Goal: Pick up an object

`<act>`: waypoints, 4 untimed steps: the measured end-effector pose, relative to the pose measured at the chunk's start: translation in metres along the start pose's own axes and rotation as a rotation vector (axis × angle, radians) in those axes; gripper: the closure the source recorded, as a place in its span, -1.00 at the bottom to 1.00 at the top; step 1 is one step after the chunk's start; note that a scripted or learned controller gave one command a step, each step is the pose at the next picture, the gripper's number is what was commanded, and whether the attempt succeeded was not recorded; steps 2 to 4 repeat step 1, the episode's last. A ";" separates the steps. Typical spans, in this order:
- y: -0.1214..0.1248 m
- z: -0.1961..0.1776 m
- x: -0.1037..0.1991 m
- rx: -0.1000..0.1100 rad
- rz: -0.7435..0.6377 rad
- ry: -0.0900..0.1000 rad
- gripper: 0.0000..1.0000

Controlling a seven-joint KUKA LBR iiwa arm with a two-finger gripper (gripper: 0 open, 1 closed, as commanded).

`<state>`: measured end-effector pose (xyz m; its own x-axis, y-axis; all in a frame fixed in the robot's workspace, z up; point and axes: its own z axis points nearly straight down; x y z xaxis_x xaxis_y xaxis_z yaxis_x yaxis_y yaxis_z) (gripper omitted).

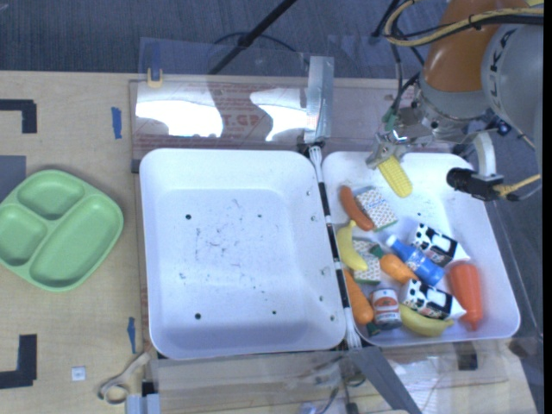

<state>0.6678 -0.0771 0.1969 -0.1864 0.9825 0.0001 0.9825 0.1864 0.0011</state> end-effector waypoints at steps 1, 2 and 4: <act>-0.035 -0.034 -0.004 0.003 0.047 0.001 1.00; -0.035 -0.034 -0.004 0.003 0.047 0.001 1.00; -0.035 -0.034 -0.004 0.003 0.047 0.001 1.00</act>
